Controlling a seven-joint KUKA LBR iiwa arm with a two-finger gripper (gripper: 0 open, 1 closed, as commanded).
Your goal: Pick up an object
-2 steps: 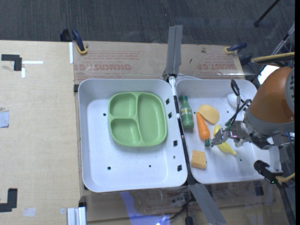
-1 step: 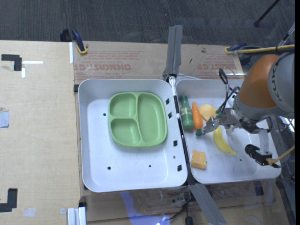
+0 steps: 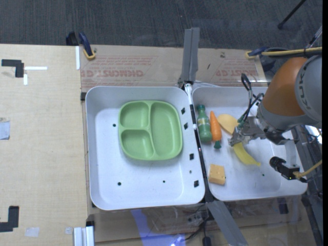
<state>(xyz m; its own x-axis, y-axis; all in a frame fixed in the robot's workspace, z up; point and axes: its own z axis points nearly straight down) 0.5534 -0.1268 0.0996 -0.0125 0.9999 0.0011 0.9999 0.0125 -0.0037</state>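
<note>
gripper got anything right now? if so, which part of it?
Cannot be told. The pincer sits at the upper end of the banana in the right bin, but the view does not settle whether it has it.

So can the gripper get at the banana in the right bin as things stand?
Probably yes. The gripper hangs right at the banana's upper end, nothing lies over the fruit, and the cheese wedge and carrot sit apart from it.

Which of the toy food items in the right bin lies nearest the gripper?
The yellow banana: its upper end lies right at the gripper. The green bottle, orange carrot and cheese wedge lie farther left.
</note>
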